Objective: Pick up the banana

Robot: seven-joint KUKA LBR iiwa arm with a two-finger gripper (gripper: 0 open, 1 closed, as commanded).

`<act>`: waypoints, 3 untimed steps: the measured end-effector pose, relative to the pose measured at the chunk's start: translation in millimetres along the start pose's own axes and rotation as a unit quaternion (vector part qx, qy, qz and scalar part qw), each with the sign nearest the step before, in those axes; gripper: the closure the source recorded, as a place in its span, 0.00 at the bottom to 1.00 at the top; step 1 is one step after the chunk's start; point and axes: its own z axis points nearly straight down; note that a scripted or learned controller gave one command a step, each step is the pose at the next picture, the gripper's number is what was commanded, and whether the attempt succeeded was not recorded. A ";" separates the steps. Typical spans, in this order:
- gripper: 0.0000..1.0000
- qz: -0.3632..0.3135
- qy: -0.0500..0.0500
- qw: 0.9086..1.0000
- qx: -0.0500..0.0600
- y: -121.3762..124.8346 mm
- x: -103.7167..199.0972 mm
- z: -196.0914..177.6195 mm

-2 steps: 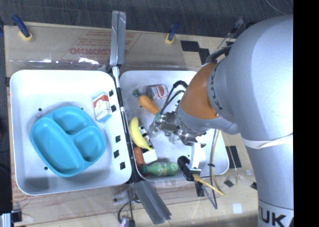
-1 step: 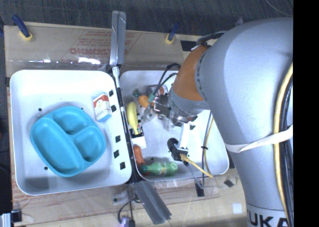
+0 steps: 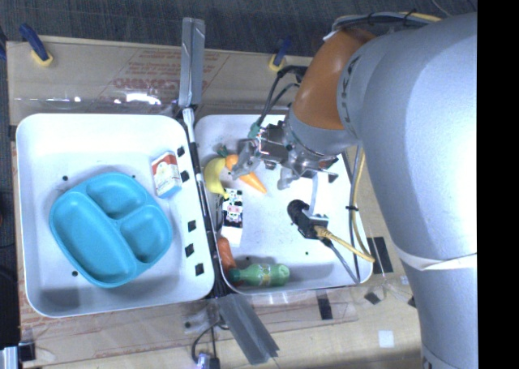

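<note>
The banana (image 3: 214, 174) lies by the right bin's (image 3: 324, 266) left wall — pointing up and down the picture. The tool (image 3: 253, 151) is near it — open or closed, hard to tell.

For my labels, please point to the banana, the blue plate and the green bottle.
banana (image 3: 214, 175): camera view, its yellow middle.
blue plate (image 3: 111, 227): camera view, its centre ridge.
green bottle (image 3: 263, 275): camera view, its body.
</note>
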 end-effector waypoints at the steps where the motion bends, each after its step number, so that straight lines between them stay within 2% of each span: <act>1: 0.00 -0.062 0.000 0.998 0.000 7.9 -12.2 0.3; 2: 0.00 -0.150 0.001 0.989 -0.010 21.7 -41.3 79.9; 3: 0.00 0.033 0.000 0.999 -0.001 37.7 -12.4 100.0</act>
